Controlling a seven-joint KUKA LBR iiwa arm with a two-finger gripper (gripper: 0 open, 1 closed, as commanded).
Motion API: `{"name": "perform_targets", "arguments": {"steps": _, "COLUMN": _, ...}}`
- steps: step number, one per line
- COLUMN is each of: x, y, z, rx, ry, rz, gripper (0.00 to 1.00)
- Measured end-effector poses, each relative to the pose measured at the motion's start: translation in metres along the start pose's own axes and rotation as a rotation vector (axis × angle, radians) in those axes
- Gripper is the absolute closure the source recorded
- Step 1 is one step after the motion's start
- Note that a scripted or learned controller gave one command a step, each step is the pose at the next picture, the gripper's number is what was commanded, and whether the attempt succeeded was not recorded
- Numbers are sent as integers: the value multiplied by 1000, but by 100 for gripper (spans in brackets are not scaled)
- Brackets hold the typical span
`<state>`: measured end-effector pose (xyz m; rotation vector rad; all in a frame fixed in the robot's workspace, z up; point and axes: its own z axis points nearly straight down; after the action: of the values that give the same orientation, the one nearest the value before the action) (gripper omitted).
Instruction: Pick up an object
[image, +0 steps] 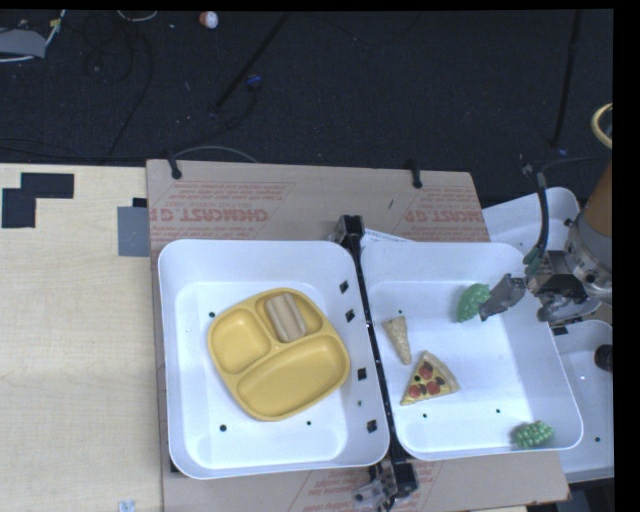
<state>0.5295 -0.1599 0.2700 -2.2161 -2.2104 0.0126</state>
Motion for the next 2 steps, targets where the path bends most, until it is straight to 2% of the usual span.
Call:
{"name": "perform_targets", "arguments": {"steps": 1, "x": 0, "y": 2, "z": -6, "rx": -12, "ry": -3, "rz": -3, "gripper": 0}}
{"name": "perform_targets", "arguments": {"steps": 2, "x": 3, "y": -2, "z": 56, "rx": -7, "ry": 0, "rz": -3, "gripper": 0}}
